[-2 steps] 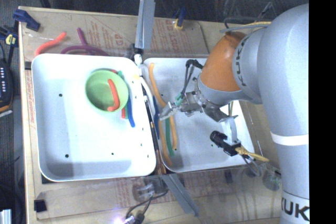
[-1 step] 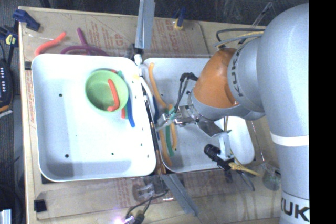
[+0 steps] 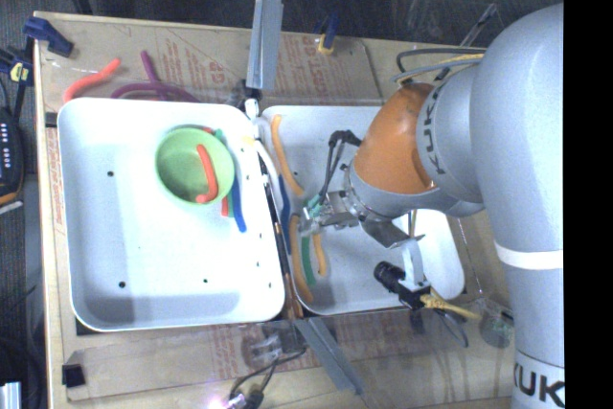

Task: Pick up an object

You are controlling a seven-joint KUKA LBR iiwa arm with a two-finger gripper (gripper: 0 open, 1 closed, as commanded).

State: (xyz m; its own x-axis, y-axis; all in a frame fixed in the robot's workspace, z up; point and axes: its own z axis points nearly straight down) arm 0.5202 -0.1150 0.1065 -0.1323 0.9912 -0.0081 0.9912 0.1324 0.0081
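Two bins; gripper (image 3: 314, 217) low at right bin's (image 3: 359, 124) left wall, over green strip (image 3: 306, 254) lying lengthwise along wall. Grip state: cannot tell. Green bowl (image 3: 192, 165) in left bin (image 3: 96, 206).

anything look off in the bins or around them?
Yes. An orange strip and a purple loop lie on the bench behind the left bin, outside both bins. An orange strip lies along the right bin's left wall by the divider.
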